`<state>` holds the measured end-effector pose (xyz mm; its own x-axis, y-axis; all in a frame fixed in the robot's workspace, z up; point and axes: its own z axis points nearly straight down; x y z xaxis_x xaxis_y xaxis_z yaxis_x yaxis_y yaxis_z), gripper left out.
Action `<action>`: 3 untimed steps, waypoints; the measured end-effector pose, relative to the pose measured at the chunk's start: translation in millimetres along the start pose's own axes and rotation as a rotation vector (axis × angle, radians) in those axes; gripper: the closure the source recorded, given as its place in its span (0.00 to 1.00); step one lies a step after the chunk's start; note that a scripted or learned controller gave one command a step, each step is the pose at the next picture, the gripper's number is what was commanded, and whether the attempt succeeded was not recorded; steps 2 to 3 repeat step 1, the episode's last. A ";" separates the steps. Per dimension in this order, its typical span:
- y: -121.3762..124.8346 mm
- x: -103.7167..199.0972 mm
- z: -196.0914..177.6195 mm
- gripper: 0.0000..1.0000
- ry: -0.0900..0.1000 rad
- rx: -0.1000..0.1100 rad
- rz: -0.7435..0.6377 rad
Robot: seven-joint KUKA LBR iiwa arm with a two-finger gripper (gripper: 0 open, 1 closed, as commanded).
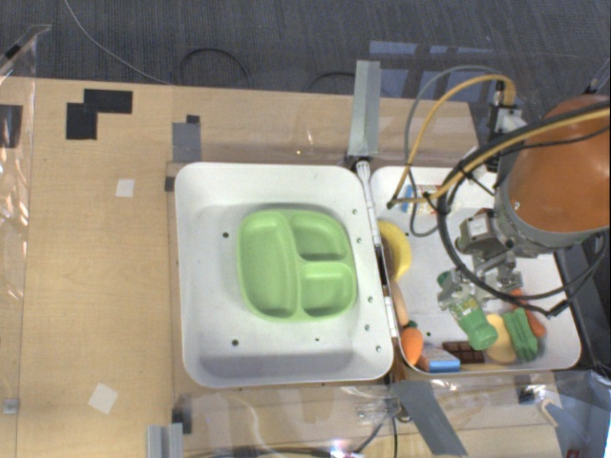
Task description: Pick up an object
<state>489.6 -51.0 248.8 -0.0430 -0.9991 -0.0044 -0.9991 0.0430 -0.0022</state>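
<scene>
The right bin (425, 184) holds a heap of small toy foods. A yellow banana (396, 246) lies by its left wall. An orange carrot (410, 342) and a small blue piece (442, 363) sit at the front left. A green bottle-like item (474, 328), a yellow lemon (497, 343), a green cucumber (521, 338) and a dark brown bar (464, 351) crowd the front. My gripper (480, 289) hangs low over this heap, just above the green bottle-like item. The wrist and cables hide what lies directly under it.
The left bin (205, 351) holds a light green divided plate (294, 263). A metal divider (377, 246) runs between the bins. Yellow and black cables (430, 170) loop over the back of the right bin. The orange arm band (563, 165) covers the bin's right side.
</scene>
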 end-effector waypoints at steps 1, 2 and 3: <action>-99.7 -21.2 -2.6 1.00 -0.002 -0.001 -0.078; -99.7 -21.2 -2.6 1.00 -0.002 -0.001 -0.078; -99.7 -21.2 -2.6 1.00 -0.002 -0.001 -0.078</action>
